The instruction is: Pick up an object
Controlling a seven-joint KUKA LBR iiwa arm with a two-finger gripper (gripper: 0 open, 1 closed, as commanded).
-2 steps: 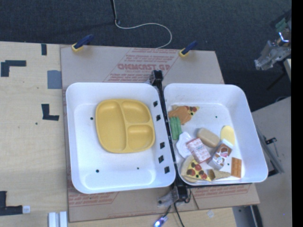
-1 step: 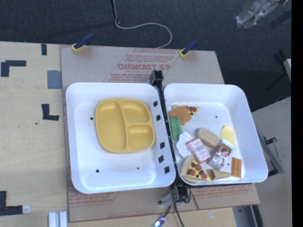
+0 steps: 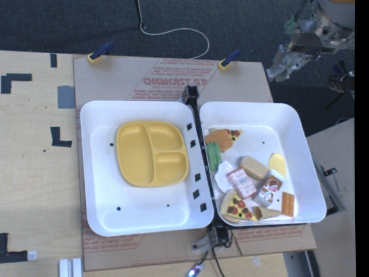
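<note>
My gripper [image 3: 283, 68] hangs at about two o'clock in the view, outside the bins and above the dark floor past the cardboard's far right corner. I cannot tell how my fingers stand from here; nothing shows between them.

The things to pick lie in the right bin [image 3: 300, 126]. A pizza slice [image 3: 223, 137] sits at its eleven o'clock, close to the divider wall, with a green piece [image 3: 214, 155] just below it along that same wall. Toward the middle a tan bread-like piece [image 3: 254, 168] lies beside a white packet with red print [image 3: 241, 182]. A yellow piece [image 3: 278, 164] rests at three o'clock near the right wall. At the bin's six o'clock a second pizza slice [image 3: 238, 207], a small carton [image 3: 267, 192] and an orange cracker [image 3: 287, 203] crowd against the near rim. The far right corner of this bin, at about one o'clock, is bare white floor with open room.

The left bin [image 3: 92, 154] holds a yellow divided plate [image 3: 152, 153], set toward its twelve o'clock, well clear of all four walls.
</note>
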